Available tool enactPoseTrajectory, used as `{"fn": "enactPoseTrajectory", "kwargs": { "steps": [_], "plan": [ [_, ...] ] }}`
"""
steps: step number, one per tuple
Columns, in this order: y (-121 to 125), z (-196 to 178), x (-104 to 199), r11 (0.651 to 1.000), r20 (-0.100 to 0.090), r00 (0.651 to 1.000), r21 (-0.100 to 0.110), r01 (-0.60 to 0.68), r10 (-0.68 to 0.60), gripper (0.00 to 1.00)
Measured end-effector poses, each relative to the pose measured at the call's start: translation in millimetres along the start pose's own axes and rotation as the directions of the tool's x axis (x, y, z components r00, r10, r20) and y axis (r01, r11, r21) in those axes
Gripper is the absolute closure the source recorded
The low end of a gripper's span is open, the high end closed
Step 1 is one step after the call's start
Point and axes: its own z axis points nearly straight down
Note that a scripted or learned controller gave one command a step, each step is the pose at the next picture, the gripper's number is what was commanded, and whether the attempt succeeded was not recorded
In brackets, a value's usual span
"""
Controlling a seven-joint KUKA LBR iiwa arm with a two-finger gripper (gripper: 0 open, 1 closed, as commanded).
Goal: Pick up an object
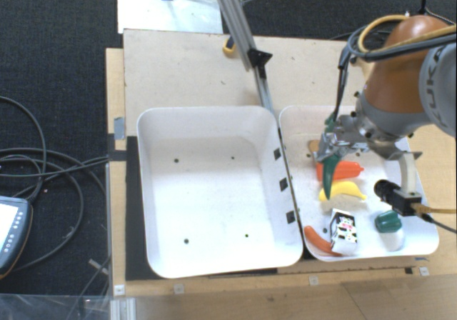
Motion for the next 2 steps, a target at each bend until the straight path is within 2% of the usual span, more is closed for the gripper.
{"fn": "enactPoseTrajectory", "kwargs": {
  "steps": [2],
  "plan": [
    [33,-10,109,1.000,-0.002,1.000,-0.002,0.001,-0.001,1.00]
  ]
}}
